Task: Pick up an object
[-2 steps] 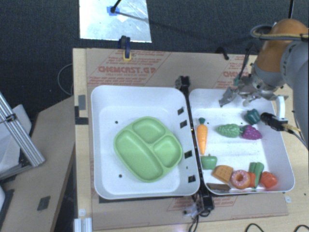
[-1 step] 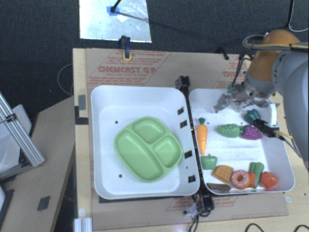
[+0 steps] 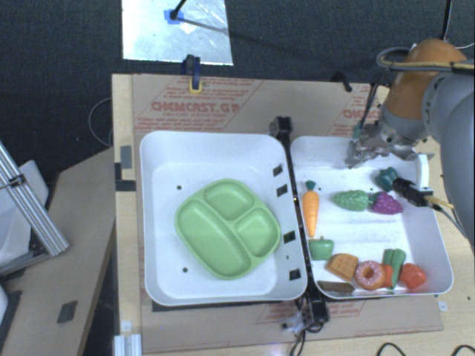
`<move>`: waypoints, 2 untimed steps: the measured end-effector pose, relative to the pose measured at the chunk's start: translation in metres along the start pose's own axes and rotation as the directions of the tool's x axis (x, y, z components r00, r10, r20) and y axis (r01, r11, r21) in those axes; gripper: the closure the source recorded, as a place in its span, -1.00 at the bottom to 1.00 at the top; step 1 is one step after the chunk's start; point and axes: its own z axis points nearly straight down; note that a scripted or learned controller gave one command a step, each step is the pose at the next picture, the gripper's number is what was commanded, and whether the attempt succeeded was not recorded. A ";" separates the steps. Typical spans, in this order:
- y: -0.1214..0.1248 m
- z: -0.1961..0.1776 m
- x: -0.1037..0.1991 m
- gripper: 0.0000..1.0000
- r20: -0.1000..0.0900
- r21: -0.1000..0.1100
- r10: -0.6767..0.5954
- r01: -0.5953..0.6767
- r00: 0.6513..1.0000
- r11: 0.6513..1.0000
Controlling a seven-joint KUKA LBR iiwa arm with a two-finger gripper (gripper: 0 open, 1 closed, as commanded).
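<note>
Overhead, the gripper (image 3: 362,154) is seen at the right bin's (image 3: 438,254) upper edge; its hold cannot be told. Carrot (image 3: 310,212), grapes (image 3: 387,203) and donut (image 3: 369,274) are scattered below. "CHEMCAST" is printed on the board (image 3: 197,106).

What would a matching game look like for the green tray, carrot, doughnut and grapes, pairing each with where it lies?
Things:
1. tray
2. carrot
3. doughnut
4. grapes

Places:
A. near front edge of right bin
B. along left wall of right bin
C. left bin
D. middle of right bin, just right of a green leafy toy

Pairs: 1-C, 2-B, 3-A, 4-D
</note>
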 end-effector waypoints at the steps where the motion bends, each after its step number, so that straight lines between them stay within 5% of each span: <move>1: -0.005 -0.062 -0.001 1.00 -0.001 0.001 0.007 -0.007 1.000 1.000; 2: -0.001 -0.105 -0.001 1.00 -0.002 0.001 0.004 -0.004 1.000 1.000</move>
